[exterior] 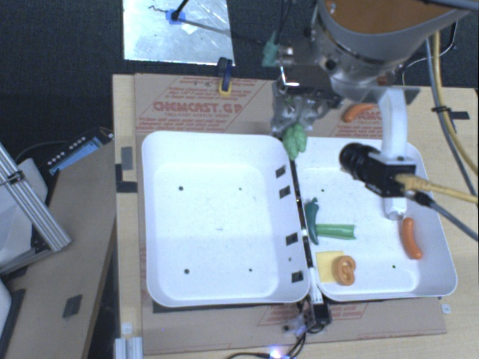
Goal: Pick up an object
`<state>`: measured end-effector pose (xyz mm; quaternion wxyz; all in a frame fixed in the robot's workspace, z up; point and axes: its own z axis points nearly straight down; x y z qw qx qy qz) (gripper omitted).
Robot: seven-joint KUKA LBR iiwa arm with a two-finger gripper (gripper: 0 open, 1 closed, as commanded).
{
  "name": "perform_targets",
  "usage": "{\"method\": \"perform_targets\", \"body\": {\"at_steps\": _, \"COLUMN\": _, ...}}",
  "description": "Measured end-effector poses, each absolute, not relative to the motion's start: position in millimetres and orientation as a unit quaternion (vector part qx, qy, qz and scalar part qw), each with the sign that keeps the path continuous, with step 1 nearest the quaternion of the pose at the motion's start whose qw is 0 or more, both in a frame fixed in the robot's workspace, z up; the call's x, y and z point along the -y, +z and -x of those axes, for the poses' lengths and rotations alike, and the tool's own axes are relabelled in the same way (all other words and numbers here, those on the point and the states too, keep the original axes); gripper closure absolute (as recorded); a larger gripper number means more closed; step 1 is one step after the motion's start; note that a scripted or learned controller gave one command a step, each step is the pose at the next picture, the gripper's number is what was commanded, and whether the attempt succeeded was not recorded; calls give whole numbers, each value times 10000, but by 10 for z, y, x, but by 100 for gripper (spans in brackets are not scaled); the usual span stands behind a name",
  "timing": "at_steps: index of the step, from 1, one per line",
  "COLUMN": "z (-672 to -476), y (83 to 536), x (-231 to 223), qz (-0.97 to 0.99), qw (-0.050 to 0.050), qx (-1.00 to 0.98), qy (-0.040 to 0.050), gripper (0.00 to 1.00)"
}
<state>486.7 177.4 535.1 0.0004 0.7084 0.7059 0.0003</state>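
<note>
The gripper [297, 129] hangs over the back of the seam between the left bin [217, 286] and the right bin [441, 275], with a pale green lump [296, 139] directly under it. The lump seems pinched between the jaws, though the arm's body shades the spot and I cannot be sure the grip is firm. The lump sits above the dividing rims, near the right bin's back corner. It looks like a small, soft toy piece: light, probably squashy, so a squeeze across its middle should hold it, while a nip at its edge may let it slide out. Other choices lie in the right bin: a green pepper [329, 231] beside the seam, a yellow block [327, 264] touching an orange ear-shaped piece [345, 270], and a sausage [410, 239] near the far wall. Another sausage [359, 112] rests on the worktop [194, 103] behind the bin.
</note>
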Motion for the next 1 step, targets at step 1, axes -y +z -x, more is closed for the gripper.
{"method": "perform_targets", "body": {"at_steps": 1, "z": -4862, "y": 5349, "x": -2100, "qz": -7052, "qw": -2, "qx": -7090, "qy": 13, "gripper": 100}}
